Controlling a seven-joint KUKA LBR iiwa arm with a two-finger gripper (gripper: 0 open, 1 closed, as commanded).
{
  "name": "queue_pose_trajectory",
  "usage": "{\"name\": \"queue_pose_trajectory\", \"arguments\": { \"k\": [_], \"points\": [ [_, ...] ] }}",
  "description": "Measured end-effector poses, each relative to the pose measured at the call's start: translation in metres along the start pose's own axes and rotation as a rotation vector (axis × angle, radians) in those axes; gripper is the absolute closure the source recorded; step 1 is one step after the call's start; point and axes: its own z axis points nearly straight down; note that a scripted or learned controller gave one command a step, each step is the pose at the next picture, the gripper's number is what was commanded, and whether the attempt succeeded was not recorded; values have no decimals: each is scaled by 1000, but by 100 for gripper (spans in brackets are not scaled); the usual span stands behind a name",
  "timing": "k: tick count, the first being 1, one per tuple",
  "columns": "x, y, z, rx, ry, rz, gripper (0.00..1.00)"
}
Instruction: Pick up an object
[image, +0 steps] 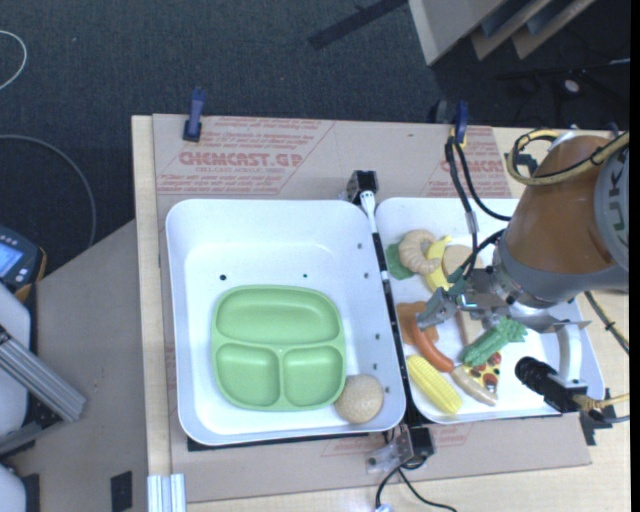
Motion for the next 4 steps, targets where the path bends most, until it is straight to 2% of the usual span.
{"name": "queue_pose_trajectory", "arguments": {
  "k": [1,2,3,4],
  "points": [
    [24,-15,0,-3,0,-5,0],
    [61,-14,0,-6,-1,-7,0],
    [31,-14,0,-7,-3,0,0],
    [70,-14,0,-8,-2,-7,0]
  ]
}}
